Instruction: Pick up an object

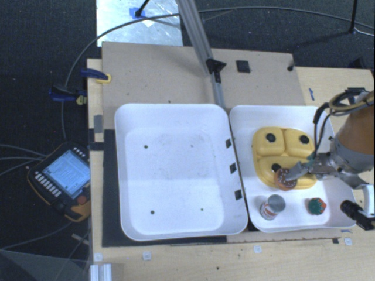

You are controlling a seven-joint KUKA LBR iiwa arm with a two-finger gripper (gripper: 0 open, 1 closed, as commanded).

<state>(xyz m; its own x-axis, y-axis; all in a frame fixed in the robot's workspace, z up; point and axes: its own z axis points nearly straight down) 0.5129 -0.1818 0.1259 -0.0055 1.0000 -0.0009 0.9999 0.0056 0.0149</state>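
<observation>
The right bin (246,157) holds a yellow moulded object (281,145) with black dots, a small silver and red can (270,206) near the front, and a small green and red ball (316,205). My gripper (288,177) reaches in from the right and sits low over the front edge of the yellow object. A small reddish-brown round thing (285,182) lies right at its tip; whether it is held cannot be told. The arm's orange band (358,134) stands above the bin's right side.
The left bin (126,174) sits beside the right one, their rims meeting at mid-bench. A metal pole (199,34) slants up from the back rim. A handheld pendant (61,177) and cables lie off the bench at the left.
</observation>
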